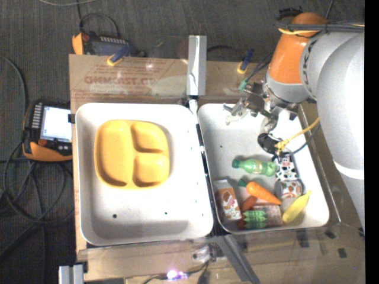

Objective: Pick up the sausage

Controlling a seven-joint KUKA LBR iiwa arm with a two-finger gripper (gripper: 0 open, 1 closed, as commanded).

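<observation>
Left: the left bin (pixel 83 218) holds a yellow divided tray (pixel 134 152), which plays no part in this pick.

Centre: in the right bin (pixel 216 129), the near end carries a tight cluster. A printed packet (pixel 228 203) lies just left of what I take to be the sausage (pixel 248 204), a short red-brown piece. It is wedged between the packet and the carrot (pixel 263 191), with a green item (pixel 257 218) touching it below. A green bottle (pixel 254 167) lies just above the carrot.

Above the cluster, the gripper (pixel 247 107) hangs over the bare far end of the bin, well apart from the sausage. I cannot tell from this view how its jaws stand.

Right: two small patterned cartons (pixel 288 176) and a banana (pixel 296 208) close the cluster off; the arm (pixel 331 70) enters above them.

Risk, as I judge it: the sausage is mostly hemmed in, so a descent slightly off line would likely catch the carrot or the packet instead, or nudge the neighbours and roll the sausage out of reach. The loose yellow cable (pixel 296 138) near the wrist could also snag.
</observation>
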